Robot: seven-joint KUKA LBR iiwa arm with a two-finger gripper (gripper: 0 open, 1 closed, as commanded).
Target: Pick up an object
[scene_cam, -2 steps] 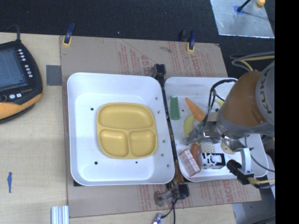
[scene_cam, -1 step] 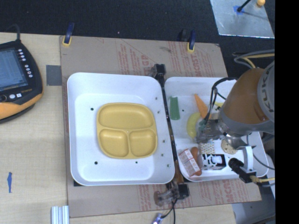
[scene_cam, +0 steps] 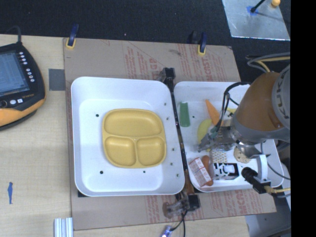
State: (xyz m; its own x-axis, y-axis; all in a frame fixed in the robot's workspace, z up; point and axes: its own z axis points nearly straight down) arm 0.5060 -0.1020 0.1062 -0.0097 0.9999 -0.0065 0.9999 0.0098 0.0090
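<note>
The right bin holds several small items: a green block, an orange carrot-shaped piece, a yellow rounded piece, a brown and red packet and a black-and-white patterned item. A tan round piece peeks out under the arm. My gripper is low in the middle of this bin, just below the yellow piece and above the packet. The grey and orange arm hides the bin's right part. Nothing is visibly held.
The left bin holds a yellow three-compartment plate. A teach pendant lies at the bench's left edge. Blue and yellow clamps pin the cardboard under the bins. Cables run along the right bin's front corner.
</note>
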